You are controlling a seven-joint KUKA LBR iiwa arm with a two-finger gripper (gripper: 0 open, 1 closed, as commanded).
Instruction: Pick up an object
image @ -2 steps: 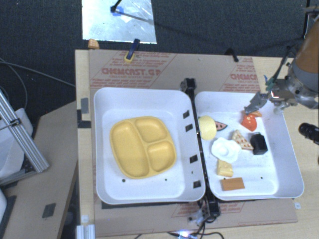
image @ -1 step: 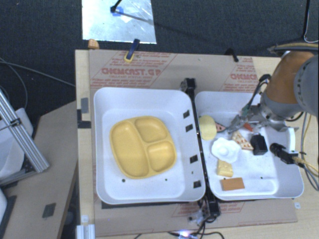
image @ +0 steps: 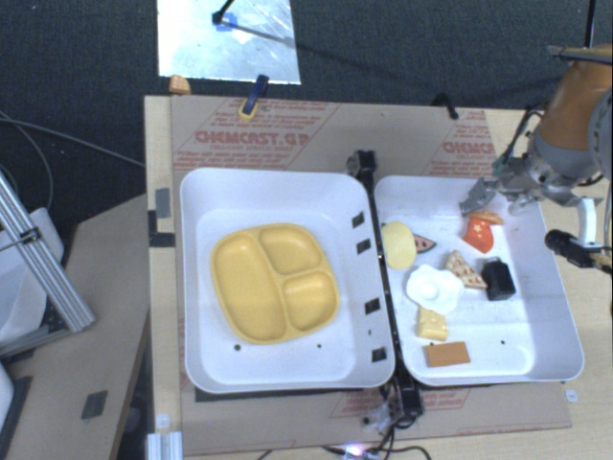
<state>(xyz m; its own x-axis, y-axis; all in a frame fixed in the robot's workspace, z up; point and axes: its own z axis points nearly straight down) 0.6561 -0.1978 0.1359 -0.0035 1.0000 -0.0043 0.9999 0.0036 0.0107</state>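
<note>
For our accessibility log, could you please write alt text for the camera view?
A grey robot arm with an orange band reaches from the right, its pincer above the right white bin, near a red toy piece. That bin also holds a fried egg toy, a black block and other small food toys. The left white bin holds a yellow divided tray.

Glossy white plastic bins

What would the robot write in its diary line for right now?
arm: over right bin | gripper: above red piece, holding nothing seen | yellow tray: in left bin
</note>
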